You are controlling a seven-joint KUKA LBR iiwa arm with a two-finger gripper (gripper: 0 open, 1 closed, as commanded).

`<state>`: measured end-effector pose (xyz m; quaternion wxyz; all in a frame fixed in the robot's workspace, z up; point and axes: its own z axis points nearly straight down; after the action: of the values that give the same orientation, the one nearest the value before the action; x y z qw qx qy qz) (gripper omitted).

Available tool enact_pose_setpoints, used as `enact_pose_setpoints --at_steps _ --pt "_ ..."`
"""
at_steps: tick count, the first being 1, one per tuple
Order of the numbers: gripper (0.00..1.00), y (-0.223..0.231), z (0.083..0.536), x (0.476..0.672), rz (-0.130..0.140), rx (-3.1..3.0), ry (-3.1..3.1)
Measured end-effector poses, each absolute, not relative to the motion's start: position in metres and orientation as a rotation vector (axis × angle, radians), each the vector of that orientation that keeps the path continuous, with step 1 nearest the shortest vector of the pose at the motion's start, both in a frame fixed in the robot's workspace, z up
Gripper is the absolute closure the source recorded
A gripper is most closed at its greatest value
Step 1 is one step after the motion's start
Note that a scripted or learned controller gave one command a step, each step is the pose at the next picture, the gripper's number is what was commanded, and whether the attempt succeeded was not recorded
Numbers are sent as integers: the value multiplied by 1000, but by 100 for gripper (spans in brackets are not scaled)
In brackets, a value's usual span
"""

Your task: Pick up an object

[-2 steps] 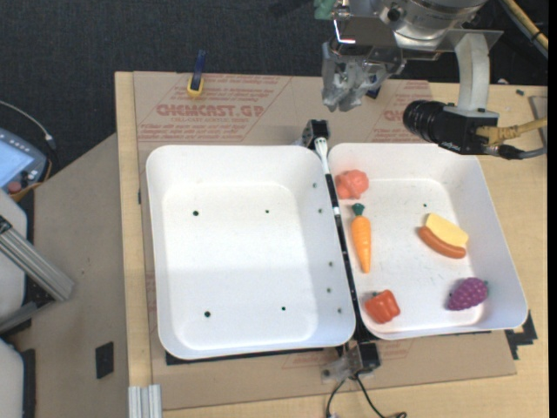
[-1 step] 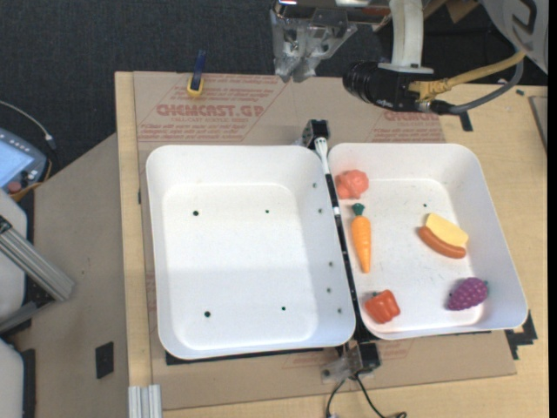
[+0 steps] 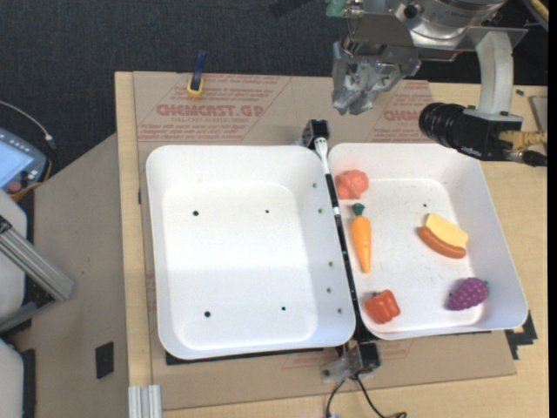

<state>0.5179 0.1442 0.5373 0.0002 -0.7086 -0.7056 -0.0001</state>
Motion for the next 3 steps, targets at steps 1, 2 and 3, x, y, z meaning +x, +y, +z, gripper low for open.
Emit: enact_pose_setpoints --at_steps 1,2,3 --pt "100 207 534 586 -8 -2219 -2228" --pt "100 187 536 500 4 -2216 -2222" --pt "100 226 534 575 -7 -2221 -2226"
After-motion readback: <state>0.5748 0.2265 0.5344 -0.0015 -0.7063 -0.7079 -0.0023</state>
